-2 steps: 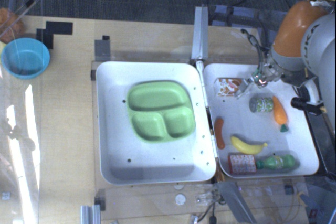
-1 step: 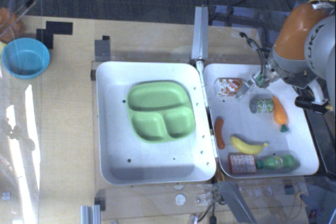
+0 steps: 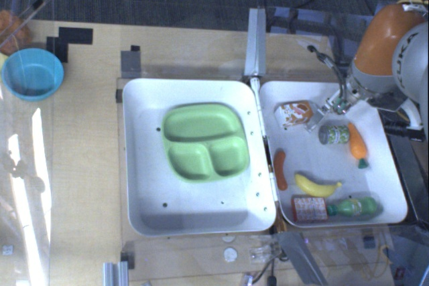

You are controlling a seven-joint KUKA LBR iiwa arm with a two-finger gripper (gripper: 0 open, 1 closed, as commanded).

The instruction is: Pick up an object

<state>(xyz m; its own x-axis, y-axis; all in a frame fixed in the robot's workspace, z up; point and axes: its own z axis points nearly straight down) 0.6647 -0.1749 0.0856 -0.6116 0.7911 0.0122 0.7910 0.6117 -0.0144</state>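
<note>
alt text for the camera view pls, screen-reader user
The gripper hangs over the right bin, just above a small can lying by a carrot. That bin also holds a banana, a green bottle and a sausage; the left bin holds a green divided tray.

Green three-compartment plastic tray [image 3: 204,142] in shallow white bin [image 3: 144,211], well left of the gripper [image 3: 335,106], round blue plastic bowl [image 3: 33,73] farther left on pale wooden bench [image 3: 74,164]

Arm [image 3: 395,43] cut off at right edge; end effector [image 3: 338,106] too small to read; orange item [image 3: 8,27] cropped at left edge.
</note>
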